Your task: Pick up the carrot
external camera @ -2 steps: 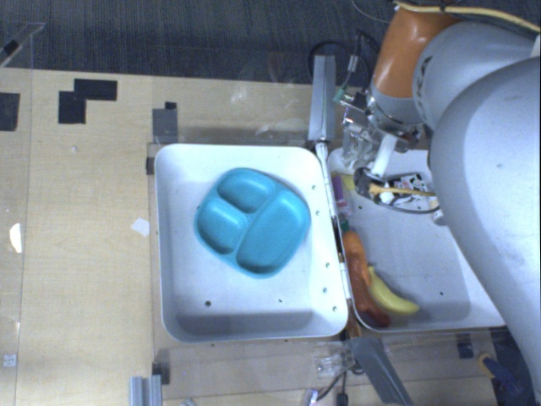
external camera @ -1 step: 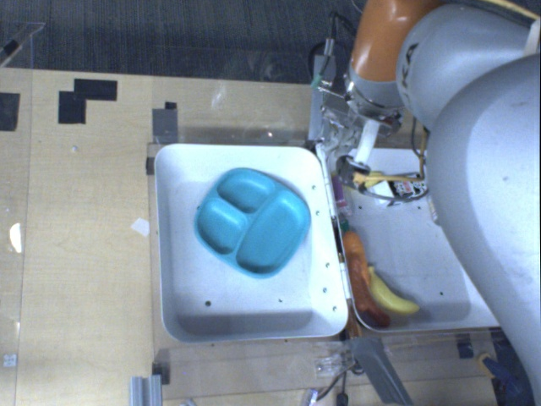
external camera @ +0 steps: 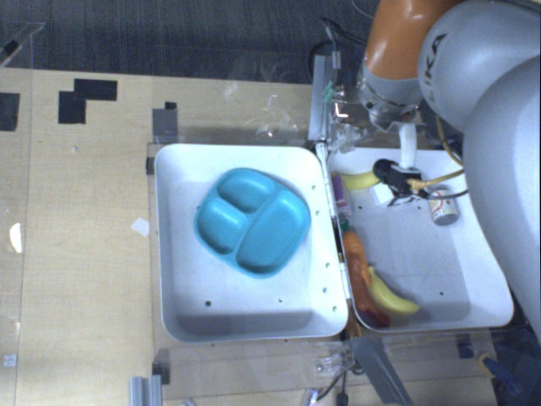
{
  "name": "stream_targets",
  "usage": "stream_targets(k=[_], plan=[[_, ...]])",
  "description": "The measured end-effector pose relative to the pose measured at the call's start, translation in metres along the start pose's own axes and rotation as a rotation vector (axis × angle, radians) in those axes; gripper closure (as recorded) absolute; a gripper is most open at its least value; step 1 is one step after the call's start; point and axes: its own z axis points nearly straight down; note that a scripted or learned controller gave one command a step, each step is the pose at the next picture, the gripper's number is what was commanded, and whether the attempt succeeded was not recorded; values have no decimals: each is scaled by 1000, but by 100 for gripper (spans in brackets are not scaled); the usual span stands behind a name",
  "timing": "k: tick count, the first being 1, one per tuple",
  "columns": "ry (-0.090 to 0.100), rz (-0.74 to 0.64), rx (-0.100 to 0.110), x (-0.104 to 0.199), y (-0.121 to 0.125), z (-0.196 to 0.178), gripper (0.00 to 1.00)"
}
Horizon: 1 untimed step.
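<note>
Two white bins (external camera: pixel 169 227), carrot (external camera: pixel 355 265) at right bin's left wall, beside banana (external camera: pixel 390 297)

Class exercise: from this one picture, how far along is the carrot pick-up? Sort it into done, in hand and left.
Done: nothing yet; the carrot lies against the right bin's left wall, beside a banana. In hand: the arm hangs over that bin's far end, away from the carrot. Left: reaching it, gripping, lifting.
</note>
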Motion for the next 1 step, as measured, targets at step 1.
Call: stream_targets(k=[1], plan=[[0,-485,-1,-15,0,6,100]])
